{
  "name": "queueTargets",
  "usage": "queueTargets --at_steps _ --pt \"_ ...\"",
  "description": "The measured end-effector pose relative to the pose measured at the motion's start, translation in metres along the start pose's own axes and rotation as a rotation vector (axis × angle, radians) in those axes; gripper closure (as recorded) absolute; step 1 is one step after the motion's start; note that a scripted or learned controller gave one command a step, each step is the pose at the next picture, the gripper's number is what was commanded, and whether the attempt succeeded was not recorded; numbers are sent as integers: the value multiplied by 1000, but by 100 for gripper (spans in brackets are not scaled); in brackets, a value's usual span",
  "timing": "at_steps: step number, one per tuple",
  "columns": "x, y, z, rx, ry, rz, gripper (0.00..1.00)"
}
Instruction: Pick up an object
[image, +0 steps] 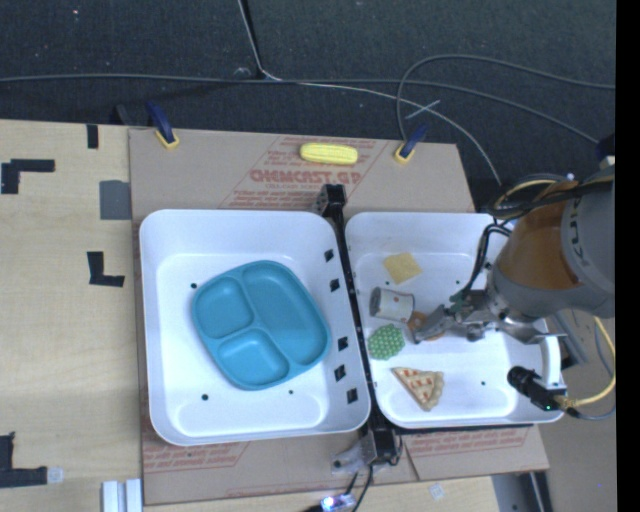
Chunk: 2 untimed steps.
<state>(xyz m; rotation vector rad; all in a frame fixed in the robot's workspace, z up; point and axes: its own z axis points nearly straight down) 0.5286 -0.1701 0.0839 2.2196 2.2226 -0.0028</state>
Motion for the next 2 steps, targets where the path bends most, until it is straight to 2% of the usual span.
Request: queueTargets --at_steps 1,2 --pt "-1 1 -12 -4 -2 1 100" --pt "4 10 -69 -4 1 -1 100"
